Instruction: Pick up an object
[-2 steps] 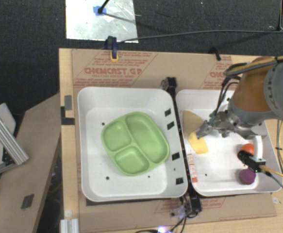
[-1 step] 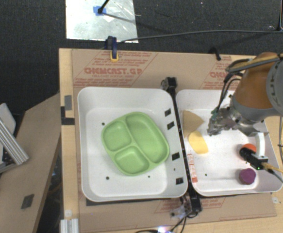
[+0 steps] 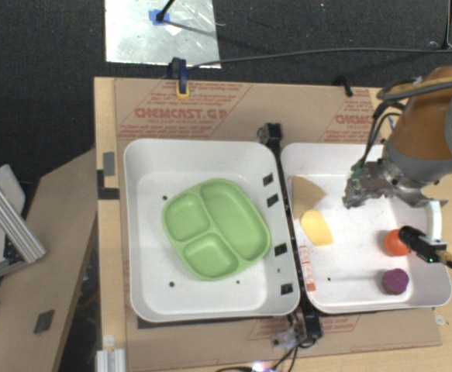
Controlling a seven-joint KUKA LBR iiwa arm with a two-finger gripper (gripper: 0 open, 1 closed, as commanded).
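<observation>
The right bin (image 3: 342, 294) holds a yellow rounded object (image 3: 316, 228) near its left side, a tan wedge-shaped piece (image 3: 306, 191) just above it, an orange object (image 3: 395, 242) at the right and a purple object (image 3: 395, 281) at the lower right. My gripper (image 3: 355, 191) hangs over the upper middle of this bin, right of the tan piece and above the yellow object. Nothing shows between its fingers. The arm's grey wrist and orange band (image 3: 431, 126) reach in from the right.
The left bin (image 3: 144, 208) holds a green divided plate (image 3: 215, 228). A black clip strip (image 3: 280, 208) runs between the two bins. Cables (image 3: 381, 130) hang beside the arm. The bench's cardboard (image 3: 210, 107) lies behind the bins.
</observation>
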